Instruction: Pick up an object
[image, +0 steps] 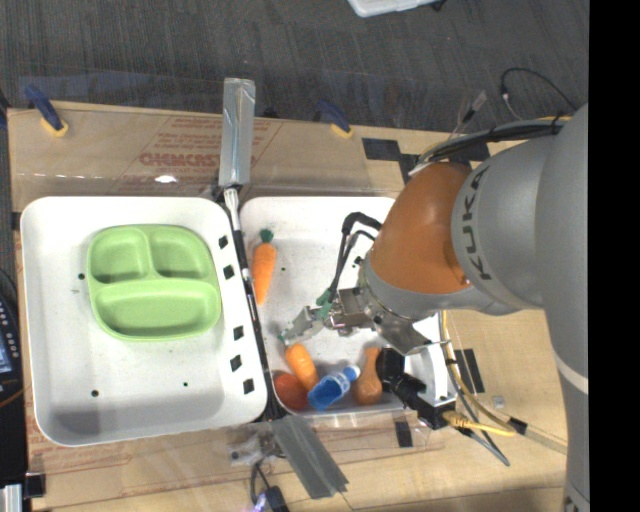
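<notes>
Grey KUKA arm with orange band reaches from the right over the right shallow white bin. Metal two-finger gripper points left, low over the bin floor. Fingers stand slightly apart with bare white floor between them; nothing held.

Objects in right bin: long orange plastic carrot with green top lies along the left wall, above and left of the fingertips, apart from them. Small orange stubby piece sits just below the fingertips. Red rounded piece, blue plastic bottle with white cap and brownish-orange piece cluster at the near edge.

Left shallow white bin holds a light green three-compartment plastic tray.
</notes>
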